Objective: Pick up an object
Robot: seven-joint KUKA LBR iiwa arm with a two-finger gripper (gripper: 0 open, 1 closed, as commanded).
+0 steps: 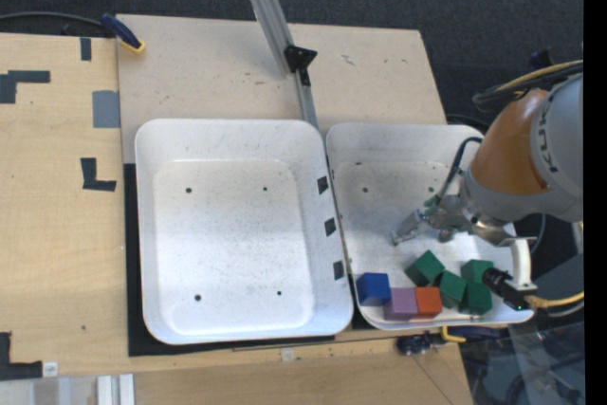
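Observation:
My gripper (410,229) hangs low over the middle of the right bin (379,156), reaching in from the right under the grey and orange arm (517,156). Just below it, toward the bin's front, lies a green block (427,266). More green blocks (474,285) cluster to the right of that one. Along the front wall sit a blue cube (373,287), a purple block (402,303) and an orange block (429,301). I see nothing held in the gripper.
The left bin (228,232) sits beside the right one, sharing a raised rim. A slanted metal rail (270,9) runs down to the bins' back edge. Cables (531,81) trail at the far right.

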